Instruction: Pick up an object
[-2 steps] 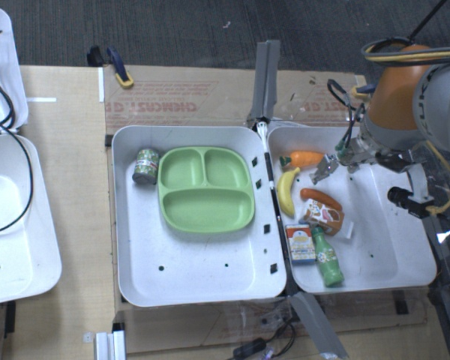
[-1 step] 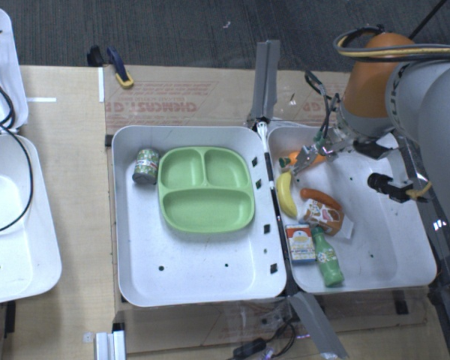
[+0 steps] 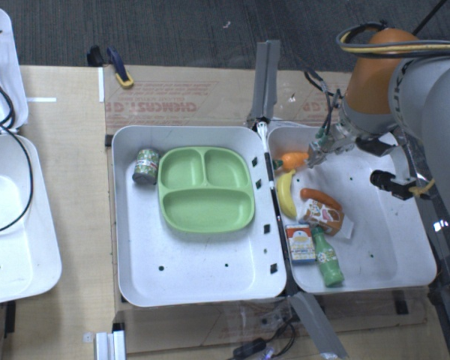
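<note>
Look down from the camera above the bench and you see two white bins side by side. The left bin (image 3: 135, 276) has a green plate (image 3: 206, 188) with three parts lying flat in it. A small can (image 3: 145, 166) with a green label lies just beside the plate's left edge.

Now look at the right bin (image 3: 390, 265). All the small things sit along its left side. An orange carrot (image 3: 292, 160) lies near the top. Just below it you find a yellow banana (image 3: 286, 194), close to the wall between the two bins. To the right of the banana there is a red sausage (image 3: 320, 199), and a small packet (image 3: 324, 216) with red on it touches the sausage from below. Lower down you see a little box (image 3: 301, 243) with a blue and red front. A green bottle (image 3: 327, 258) lies right next to the box, with its cap pointing up the picture.

Your grey arm (image 3: 427, 103) comes in from the right, with its orange band (image 3: 379, 70) high up. The gripper (image 3: 320, 150) hangs low in the right bin, just beside the right end of the carrot. You cannot tell if it is holding anything or how it is set, because it looks too small and dark.
</note>
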`<state>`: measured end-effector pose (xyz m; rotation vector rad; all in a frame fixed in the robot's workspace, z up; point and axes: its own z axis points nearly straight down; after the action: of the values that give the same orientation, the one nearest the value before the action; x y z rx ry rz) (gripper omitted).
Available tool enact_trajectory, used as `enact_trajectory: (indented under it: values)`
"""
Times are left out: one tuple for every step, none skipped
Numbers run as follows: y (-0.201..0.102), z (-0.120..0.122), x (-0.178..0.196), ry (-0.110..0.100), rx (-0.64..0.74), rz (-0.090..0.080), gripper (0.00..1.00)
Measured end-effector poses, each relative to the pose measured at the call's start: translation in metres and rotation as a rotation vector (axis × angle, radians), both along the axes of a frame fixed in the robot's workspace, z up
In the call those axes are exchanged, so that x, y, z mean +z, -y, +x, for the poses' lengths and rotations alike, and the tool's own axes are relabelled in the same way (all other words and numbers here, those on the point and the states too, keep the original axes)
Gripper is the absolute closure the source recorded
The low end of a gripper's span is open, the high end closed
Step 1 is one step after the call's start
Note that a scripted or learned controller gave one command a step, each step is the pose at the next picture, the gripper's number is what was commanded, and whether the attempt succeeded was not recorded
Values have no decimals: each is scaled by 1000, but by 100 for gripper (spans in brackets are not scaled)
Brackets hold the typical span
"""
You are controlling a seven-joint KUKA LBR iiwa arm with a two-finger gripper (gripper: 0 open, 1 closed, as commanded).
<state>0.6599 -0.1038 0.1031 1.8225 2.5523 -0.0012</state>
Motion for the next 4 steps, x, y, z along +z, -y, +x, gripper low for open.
enact_trajectory:
  values:
    - [0,0,0,0,0,0,0]
    - [26,0,66,0,379,0,0]
    - [5,-20,-11,-4,566,2,0]
    - [0,-11,121,1,761,-1,0]
